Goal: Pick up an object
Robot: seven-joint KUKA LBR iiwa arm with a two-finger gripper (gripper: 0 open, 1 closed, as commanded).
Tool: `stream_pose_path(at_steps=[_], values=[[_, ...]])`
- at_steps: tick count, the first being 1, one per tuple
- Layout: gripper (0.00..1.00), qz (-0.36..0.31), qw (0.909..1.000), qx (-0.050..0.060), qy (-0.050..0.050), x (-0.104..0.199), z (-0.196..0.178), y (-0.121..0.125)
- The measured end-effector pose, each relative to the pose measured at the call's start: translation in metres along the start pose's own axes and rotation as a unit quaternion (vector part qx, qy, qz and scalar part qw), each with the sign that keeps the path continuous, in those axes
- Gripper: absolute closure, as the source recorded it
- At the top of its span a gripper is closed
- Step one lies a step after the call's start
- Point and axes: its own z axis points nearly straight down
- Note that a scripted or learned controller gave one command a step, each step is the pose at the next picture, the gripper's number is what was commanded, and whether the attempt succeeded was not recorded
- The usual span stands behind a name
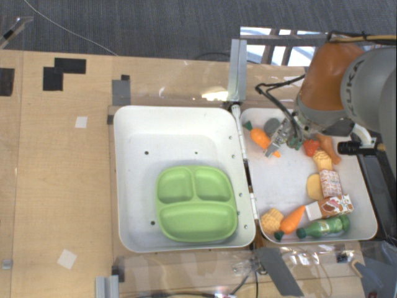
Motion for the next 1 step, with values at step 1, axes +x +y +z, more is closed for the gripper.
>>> stream_pose_path(at_steps=[1], values=[[1.0, 0.016, 0.9998, -0.007, -0.004, 0.0404, -0.1149, 0.0385]])
